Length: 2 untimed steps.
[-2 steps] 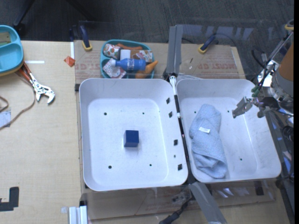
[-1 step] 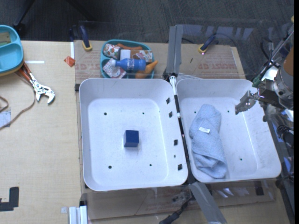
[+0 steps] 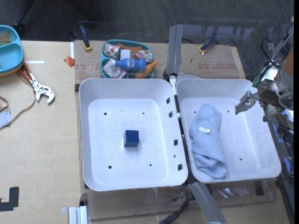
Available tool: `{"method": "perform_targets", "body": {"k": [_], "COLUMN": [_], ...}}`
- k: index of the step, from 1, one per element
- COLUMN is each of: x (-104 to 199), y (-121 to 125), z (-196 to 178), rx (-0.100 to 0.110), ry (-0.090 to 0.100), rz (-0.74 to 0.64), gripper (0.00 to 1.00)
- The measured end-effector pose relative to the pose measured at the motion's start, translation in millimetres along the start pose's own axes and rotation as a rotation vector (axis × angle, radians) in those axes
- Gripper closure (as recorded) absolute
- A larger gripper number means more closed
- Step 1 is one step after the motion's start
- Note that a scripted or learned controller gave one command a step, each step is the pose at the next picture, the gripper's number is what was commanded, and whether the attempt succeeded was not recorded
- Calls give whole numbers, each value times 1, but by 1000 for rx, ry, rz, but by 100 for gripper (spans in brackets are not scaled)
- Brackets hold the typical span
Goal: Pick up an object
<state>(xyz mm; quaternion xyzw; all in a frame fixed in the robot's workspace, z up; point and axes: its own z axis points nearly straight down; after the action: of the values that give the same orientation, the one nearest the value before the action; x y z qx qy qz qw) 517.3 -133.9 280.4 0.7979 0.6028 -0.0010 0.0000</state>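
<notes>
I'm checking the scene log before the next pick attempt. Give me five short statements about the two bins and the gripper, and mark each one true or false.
1. The small blue cube lies in the left shallow white bin. True.
2. The crumpled light blue cloth lies in the same bin as the cube. False: it lies in the right shallow white bin.
3. The gripper is closed on the cloth. False: it is over the right bin's upper right part, apart from the cloth.
4. A small white tag shows on the cloth. True.
5. A metal wrench lies inside the left bin. False: it lies on the wooden bench, left of the bins.
</notes>
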Motion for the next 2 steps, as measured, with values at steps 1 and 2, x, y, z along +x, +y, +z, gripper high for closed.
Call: {"method": "perform_targets", "body": {"k": [1, 2], "x": [81, -6], "y": [-36, -40], "z": [19, -9], "rx": [3, 0], "ry": [-1, -1], "rz": [190, 208], "gripper": [0, 0]}}
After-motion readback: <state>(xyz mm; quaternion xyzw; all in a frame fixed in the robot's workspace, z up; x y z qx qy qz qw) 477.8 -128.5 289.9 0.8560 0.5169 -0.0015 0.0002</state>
